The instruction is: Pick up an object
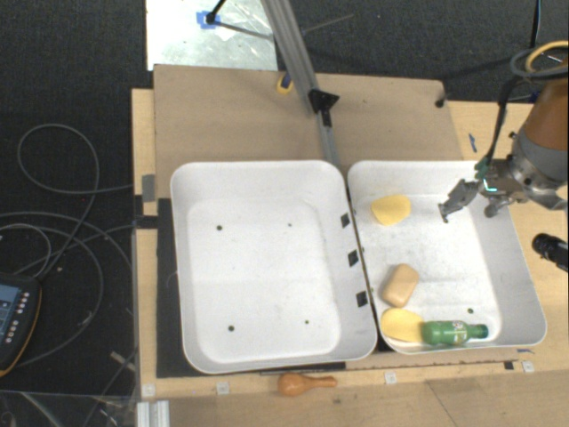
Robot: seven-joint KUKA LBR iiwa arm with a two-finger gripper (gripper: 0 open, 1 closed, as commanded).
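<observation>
My gripper point(472, 203) hovers over the upper right part of the right bin point(526, 302), open, with nothing between its fingers. A yellow lump point(391, 209) lies to its left near the bin's top. Lower down rests a tan block point(400, 285). Along the front wall lie a yellow piece point(400, 325) and a green bottle point(453, 332) on its side, touching each other.
The left bin point(183, 238) stands beside the right one, joined by black clips. An orange-brown pear-shaped object point(307, 382) lies on the bench in front of the bins. A grey pole point(293, 47) slants over the back of the bench.
</observation>
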